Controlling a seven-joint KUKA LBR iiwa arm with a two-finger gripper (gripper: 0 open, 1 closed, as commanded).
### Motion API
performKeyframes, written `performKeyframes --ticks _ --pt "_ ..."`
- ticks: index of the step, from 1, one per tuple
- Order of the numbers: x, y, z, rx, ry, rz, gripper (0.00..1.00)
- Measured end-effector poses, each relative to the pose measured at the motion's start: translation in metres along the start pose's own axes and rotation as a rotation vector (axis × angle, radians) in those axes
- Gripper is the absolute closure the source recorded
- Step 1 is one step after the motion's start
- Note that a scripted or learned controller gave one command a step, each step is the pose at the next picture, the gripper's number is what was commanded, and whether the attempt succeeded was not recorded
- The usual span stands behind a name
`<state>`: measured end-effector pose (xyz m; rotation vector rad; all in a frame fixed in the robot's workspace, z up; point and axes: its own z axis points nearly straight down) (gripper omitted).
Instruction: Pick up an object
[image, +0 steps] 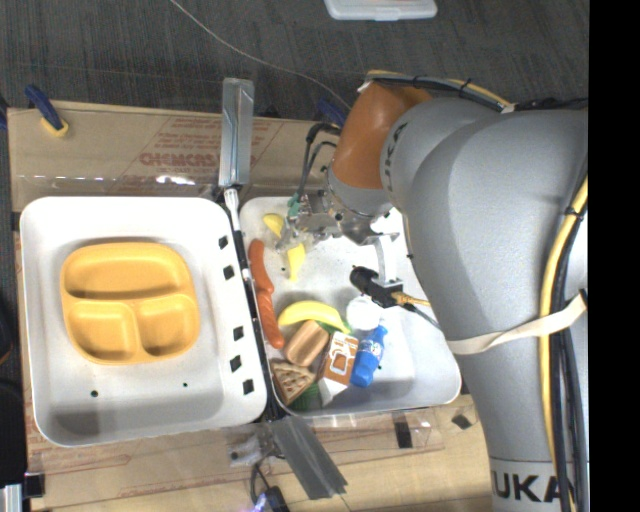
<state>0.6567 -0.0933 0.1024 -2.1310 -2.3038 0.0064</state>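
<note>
Arm (480, 180) reaches in from the right, gripper (300, 222) low in the right bin (425, 385) near the frame's centre. Can't tell its state. Banana (312, 315) sits below; wrist parts blur together.

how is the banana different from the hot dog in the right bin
The banana is yellow and curved, lying crosswise near the bin's middle; the hot dog is orange-red, longer and thinner, lying lengthwise along the bin's left wall. The banana rests against other items, with a bread roll just below it; the hot dog hugs the wall. Both lie in the right bin, apart from the gripper.
</note>
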Motion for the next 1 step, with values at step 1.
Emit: performKeyframes --ticks 1 --pt "0.0791 0.0076 -0.0939 -0.012 0.002 0.012 1.00"
